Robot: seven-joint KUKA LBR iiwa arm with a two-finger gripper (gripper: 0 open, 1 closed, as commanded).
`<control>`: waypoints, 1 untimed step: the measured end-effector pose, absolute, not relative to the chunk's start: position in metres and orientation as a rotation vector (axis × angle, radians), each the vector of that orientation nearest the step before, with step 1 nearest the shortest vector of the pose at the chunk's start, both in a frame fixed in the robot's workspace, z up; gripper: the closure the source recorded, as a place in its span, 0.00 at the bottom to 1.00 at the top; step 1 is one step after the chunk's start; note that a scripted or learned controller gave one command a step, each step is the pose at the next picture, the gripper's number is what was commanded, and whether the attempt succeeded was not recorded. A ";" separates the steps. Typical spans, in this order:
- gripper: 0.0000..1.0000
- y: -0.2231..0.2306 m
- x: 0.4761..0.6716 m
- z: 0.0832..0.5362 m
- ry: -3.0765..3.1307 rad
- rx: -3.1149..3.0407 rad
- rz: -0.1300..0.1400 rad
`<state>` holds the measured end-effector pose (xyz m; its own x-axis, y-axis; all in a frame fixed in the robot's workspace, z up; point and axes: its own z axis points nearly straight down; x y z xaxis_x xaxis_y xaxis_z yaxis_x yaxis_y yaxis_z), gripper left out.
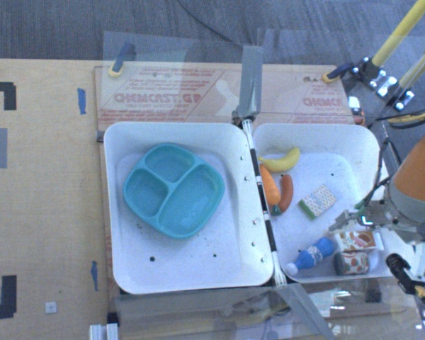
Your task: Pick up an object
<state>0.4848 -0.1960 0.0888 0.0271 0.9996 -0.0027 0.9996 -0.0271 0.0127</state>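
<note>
The right bin (354,144) holds a yellow banana (281,160), an orange carrot (270,184), a red-brown sausage (287,192), a green and white box (318,200), a blue and white bottle (312,255) lying on its side, a small red and white carton (356,240) and a printed can (352,263). My gripper (351,221) reaches in from the right. It hovers low over the bin's right side, just above the carton and to the right of the box. Nothing visibly hangs from it.
A teal divided plate (173,190) lies in the left bin (120,147). A raised divider (258,197) separates the two bins. Yellow poles (404,27) and clamps stand at the back right. Cardboard (170,94) lies behind the bins.
</note>
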 end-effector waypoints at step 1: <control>1.00 -0.198 0.485 0.099 2.178 2.247 0.015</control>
